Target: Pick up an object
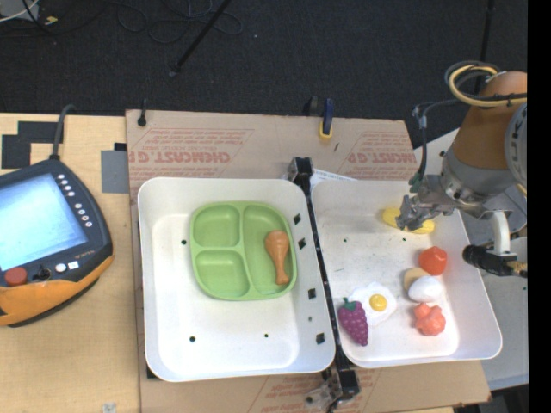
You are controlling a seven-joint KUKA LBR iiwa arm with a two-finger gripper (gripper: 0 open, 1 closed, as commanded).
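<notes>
Camera view: the gripper sits low over a yellow toy in the right bin, its opening and hold impossible to tell, while a drumstick lies on the green plate in the left bin.

Dark carpet strewn with cables lies behind the cardboard-covered bench.

Grey arm reaching from right, wrist bent down, claw lowered
</notes>
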